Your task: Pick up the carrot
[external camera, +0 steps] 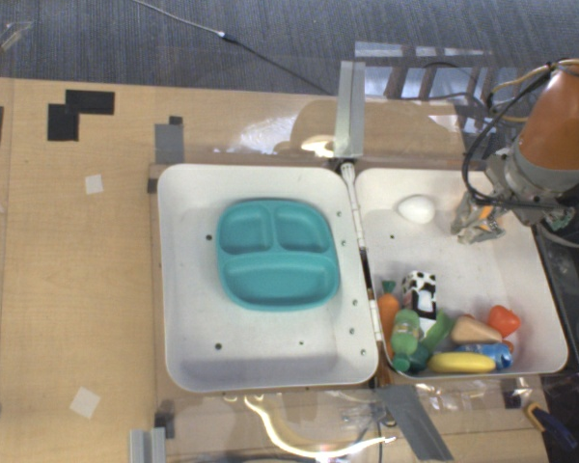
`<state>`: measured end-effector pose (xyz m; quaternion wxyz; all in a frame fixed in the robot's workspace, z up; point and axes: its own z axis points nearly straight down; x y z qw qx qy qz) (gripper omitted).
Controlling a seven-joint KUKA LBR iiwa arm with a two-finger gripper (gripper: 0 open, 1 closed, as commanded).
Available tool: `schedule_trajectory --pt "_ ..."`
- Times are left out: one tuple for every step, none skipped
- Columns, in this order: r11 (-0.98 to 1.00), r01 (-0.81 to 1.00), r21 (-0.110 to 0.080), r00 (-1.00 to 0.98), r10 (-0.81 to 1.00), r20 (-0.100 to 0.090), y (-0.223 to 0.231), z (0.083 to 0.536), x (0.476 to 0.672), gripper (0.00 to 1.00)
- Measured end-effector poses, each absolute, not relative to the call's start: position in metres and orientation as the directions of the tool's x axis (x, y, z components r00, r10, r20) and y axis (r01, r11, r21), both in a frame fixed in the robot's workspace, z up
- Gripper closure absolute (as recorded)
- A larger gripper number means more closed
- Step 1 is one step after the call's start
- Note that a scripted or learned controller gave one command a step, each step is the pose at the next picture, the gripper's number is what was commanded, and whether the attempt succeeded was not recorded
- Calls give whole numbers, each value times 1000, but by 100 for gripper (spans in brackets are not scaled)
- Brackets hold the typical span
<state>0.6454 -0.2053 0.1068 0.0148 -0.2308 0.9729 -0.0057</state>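
Observation:
The carrot (389, 311), a short orange piece, lies at the left wall of the right bin (531, 268), next to several other toy foods. My gripper (477, 227) hangs over the far right part of that bin, well up and to the right of the carrot, with nothing visible between its fingertips. The arm's orange band (565, 114) rises above it at the right edge.
A white egg (416, 208) lies left of the gripper. Near the carrot sit a black-and-white toy (422, 290), green pieces (406, 333), a banana (461, 362) and a red piece (503, 319). The left bin (188, 345) holds a teal divided plate (276, 254).

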Motion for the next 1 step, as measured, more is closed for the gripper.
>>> schedule_trajectory --pt "985 -175 -2 -985 -175 -15 -143 161 673 100"
